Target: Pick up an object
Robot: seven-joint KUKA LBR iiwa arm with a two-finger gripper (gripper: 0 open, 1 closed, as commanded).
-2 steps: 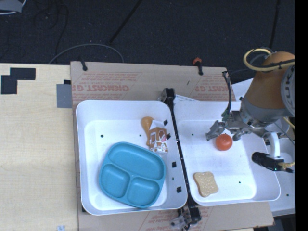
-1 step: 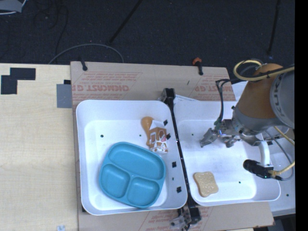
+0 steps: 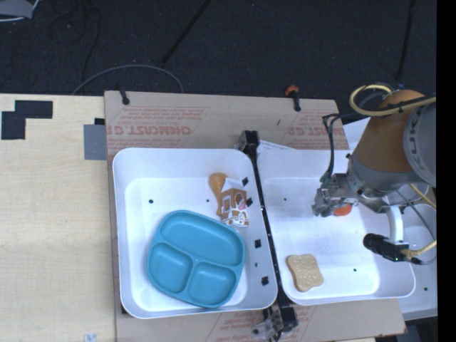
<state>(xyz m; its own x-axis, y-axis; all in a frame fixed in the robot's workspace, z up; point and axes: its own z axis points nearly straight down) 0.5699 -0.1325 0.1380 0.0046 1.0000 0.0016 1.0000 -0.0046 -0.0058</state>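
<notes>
Dark carpet with loose cables runs along the top of my view, and below it the table (image 3: 50,212) carries a cardboard sheet (image 3: 185,123) with two white bins side by side. From my seat the arm (image 3: 388,141) comes in from 3 o'clock — grey, with its orange band over the right bin (image 3: 342,291). I see the gripper (image 3: 329,205) low in that bin's upper middle, with something small and orange-red (image 3: 343,208) right beside it; I cannot tell whether the gripper is released or clenched, nor whether that bit is held. At 6 o'clock from the gripper, near the bin's front wall, lies a toast slice (image 3: 305,272), well apart from it. In the left bin (image 3: 128,191) a blue tray (image 3: 196,258) with three compartments sits tilted toward the lower middle. At 1 o'clock from the tray, against the divider, a brown piece (image 3: 218,184) touches a small printed packet (image 3: 234,208) — both just beside the tray's upper edge.
</notes>
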